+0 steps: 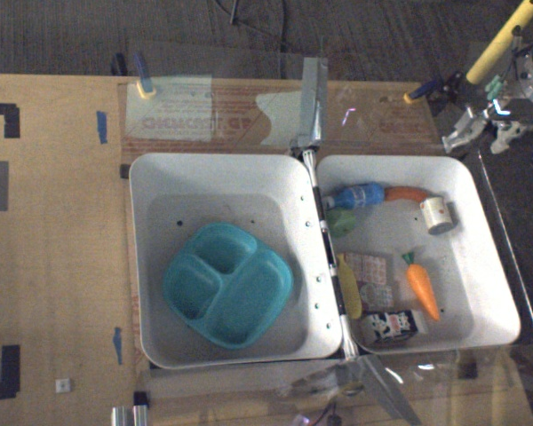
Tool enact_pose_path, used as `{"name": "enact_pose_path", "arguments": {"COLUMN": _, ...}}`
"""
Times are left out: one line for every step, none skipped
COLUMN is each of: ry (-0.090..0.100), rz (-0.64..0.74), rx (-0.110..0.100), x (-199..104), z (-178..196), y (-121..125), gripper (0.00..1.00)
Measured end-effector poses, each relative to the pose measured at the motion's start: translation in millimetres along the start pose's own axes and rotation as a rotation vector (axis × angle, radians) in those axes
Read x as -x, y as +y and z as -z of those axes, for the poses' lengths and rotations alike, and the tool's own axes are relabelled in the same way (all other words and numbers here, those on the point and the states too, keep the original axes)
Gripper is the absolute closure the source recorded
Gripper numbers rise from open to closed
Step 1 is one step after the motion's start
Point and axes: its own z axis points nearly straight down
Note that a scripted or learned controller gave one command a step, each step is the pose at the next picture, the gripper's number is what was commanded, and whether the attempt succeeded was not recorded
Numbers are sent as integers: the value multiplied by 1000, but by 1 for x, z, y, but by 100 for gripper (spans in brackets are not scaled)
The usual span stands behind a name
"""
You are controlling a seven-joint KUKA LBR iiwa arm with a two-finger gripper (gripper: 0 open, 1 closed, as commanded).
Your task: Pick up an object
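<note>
Tool (489,122) parked above right bin (497,264) corner; grip state can't tell. Tip: go for carrot (422,289), lies apart, approach straight down, centred.

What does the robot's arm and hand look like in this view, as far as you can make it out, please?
At the view's upper right, beyond the right bin, the hand looks like a cluster of pale grey and white metal parts with dark gaps and a small teal detail. A yellow bar slants up from it towards the corner. It is too small and blurred for cables or markings.
</note>
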Motion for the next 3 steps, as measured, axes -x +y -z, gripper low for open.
{"name": "enact_pose_path", "arguments": {"ry": -1, "rz": -21, "rx": 3, "x": -31, "z": -158, "y": 10, "gripper": 0}}
{"name": "enact_pose_path", "arguments": {"ry": 1, "rz": -105, "rx": -1, "x": -2, "z": -141, "y": -53, "gripper": 0}}
{"name": "enact_pose_path", "arguments": {"ry": 6, "rz": -100, "rx": 3, "x": -4, "z": -182, "y": -89, "gripper": 0}}
